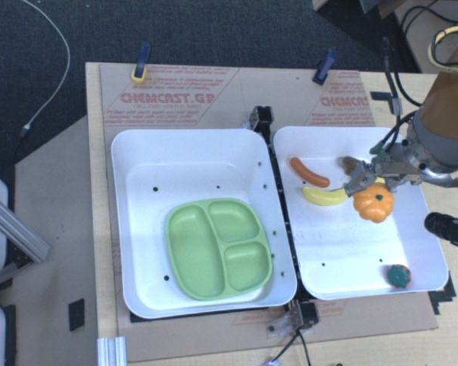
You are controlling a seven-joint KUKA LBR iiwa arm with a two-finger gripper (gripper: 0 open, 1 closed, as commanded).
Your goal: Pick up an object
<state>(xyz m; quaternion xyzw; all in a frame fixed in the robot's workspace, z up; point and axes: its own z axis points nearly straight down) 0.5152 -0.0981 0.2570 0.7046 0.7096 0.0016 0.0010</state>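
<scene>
- You are looking at the gripper (364, 175) hanging low in the right bin (343, 269), with its fingers (356, 180) pointing toward the banana (324, 196) and the orange pumpkin (373, 203); I cannot tell whether they are standing wide or narrow, and nothing is visibly sitting between them.
- The candidate objects are all lying in the right bin: the sausage (310, 172) near the far left part, the banana just beside it, the pumpkin next to the banana's right end, and a small teal ball (398, 275) well apart in the near right corner.
- You are risking a double contact: banana and pumpkin are sitting so close that fingers closing here could be pushing one away while catching the other by its edge.
- The pumpkin is looking round and smooth, so a pinch off its middle is likely to be squeezing it out sideways.
- The banana is curved and lying flat; fingers coming down across its tip may be rolling it toward the sausage instead of gripping.
- The green divided plate (218, 247) is resting in the left bin (137, 204), well clear of any trouble.
</scene>
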